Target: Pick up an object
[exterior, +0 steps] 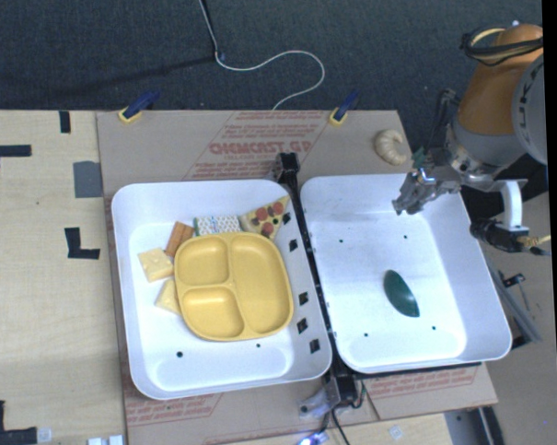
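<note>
**Arm Poised at Right Bin's Upper Rim, Green Object Lying Free Below**

Two shallow white bins sat side by side on a sheet of printed brown cardboard [257, 144], their walls smooth, glossy plastic with rounded corners. The right bin [354, 260] held one thing: a single dark green object [401, 294], smooth, oval and leaf-like, tapering toward both ends. Its long axis ran from about 11 o'clock to 5 o'clock, the narrower tip toward 11. It lay flat on the bin floor, slightly toward 4 o'clock from the bin's centre and clear of every wall.

The gripper [411, 199] hung at the bin's 1 o'clock corner, just over the upper rim, well apart from the green object and toward 12 o'clock of it. Nothing showed between its dark metal fingers; how far the jaws stood apart could not be told from this angle. Behind it rose the arm [494, 97], its orange band matte and rounded.

The left bin [138, 269] held one yellow tray [233, 285], a rounded square of moulded plastic split into three compartments. Along its 9 to 12 o'clock edges lay a scatter of small flat pieces [174, 258], tan, orange-brown and patterned; their exact count was hard to judge. A pale, lumpy roundish item [392, 146] rested on the cardboard at 12 o'clock of the right bin. Two blue clips [140, 105] pinned the cardboard's far edge.
</note>
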Controlling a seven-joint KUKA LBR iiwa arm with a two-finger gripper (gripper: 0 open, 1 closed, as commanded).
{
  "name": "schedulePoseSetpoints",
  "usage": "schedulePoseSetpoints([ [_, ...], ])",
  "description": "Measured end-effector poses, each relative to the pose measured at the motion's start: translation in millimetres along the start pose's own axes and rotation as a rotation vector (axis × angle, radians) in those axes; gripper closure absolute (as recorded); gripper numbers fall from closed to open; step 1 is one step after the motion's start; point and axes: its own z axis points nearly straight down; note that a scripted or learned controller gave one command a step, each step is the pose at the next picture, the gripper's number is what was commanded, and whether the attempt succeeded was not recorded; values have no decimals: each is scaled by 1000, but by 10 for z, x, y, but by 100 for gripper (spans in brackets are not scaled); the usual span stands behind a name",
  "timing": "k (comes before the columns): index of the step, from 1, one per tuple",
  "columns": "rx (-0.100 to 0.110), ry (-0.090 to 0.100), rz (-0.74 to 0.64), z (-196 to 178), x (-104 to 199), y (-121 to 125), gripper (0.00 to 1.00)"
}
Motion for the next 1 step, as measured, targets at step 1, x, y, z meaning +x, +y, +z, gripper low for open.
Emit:
schedulePoseSetpoints([
  [1, 3, 1, -1, -277, 6, 9, 100],
])
